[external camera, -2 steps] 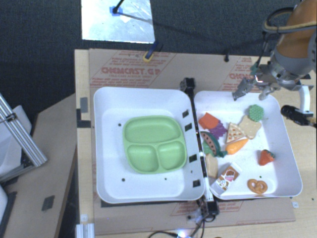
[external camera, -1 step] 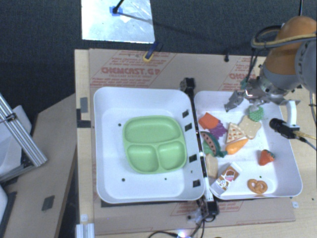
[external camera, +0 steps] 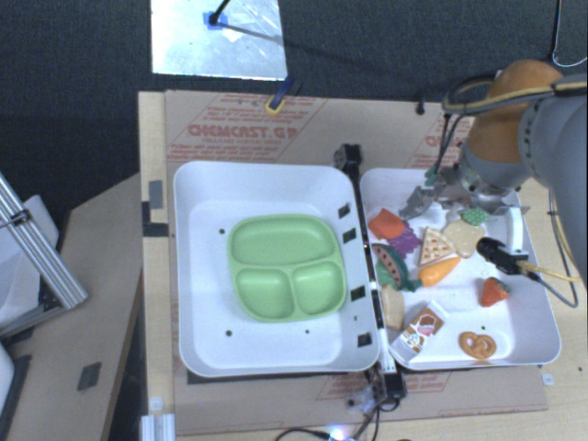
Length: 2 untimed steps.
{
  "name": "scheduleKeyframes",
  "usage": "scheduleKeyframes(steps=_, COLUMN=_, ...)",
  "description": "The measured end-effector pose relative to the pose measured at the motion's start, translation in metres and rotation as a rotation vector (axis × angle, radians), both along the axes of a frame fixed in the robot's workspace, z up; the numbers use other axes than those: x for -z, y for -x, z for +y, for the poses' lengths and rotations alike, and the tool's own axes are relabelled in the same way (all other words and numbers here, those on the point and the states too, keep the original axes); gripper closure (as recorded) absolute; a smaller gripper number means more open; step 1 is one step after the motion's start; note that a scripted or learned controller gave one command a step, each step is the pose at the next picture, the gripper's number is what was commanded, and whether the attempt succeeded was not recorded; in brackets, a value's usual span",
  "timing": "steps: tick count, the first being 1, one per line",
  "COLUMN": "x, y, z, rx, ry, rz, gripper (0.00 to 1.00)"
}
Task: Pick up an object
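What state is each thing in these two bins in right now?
Green divided plate: flat in the left bin, nothing on it.
Pretzel: lying loose near the right bin's front.
Strawberry: lying apart from the pile.
Tool: low over the right bin's back.

Red print "CHEMCAST. G P" on the brown cardboard sheet [external camera: 241, 129] at the bench's far edge, w/ smaller red lines around it too blurry to read.

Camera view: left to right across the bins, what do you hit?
Left bin's rim → green divided plate → watermelon slice → small carton → pretzel → strawberry → right bin's far wall.
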<state>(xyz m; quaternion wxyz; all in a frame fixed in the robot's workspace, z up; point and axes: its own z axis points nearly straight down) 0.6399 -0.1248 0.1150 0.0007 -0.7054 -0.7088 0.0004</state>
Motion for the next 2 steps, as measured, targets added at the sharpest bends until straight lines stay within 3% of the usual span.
scheduleKeyframes(steps=1, x=0.0273, y=-0.003, z=-0.0004, rx=0.001, ry=0.003, rz=-0.01, gripper=0.0)
scheduleKeyframes(steps=2, x=0.0183, y=-0.0022, z=0.0001, rx=0.0, ry=0.001, rz=-0.007, gripper=1.0)
